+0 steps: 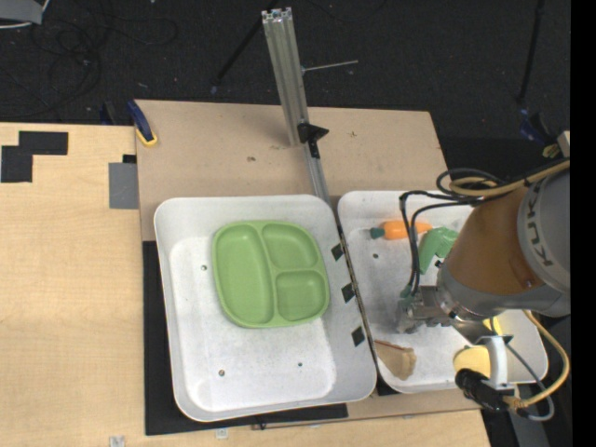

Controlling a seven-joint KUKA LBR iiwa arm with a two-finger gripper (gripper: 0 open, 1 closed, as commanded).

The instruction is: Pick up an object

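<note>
Left bin point(186, 361) holds one green divided plate point(272, 275); right bin point(380, 282) one orange object point(399, 231), one green object point(438, 243), one tan piece point(396, 358), perhaps wood. Gripper point(414, 317) state unclear.

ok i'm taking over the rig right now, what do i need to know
Tool: low in the right bin; open or shut can't be told.
Things: orange piece and green piece at that bin's far end, tan piece at its near edge, close to the tool. Green plate in the left bin.
Done: nothing seen lifted.
Left: grasp one thing and raise it.
</note>
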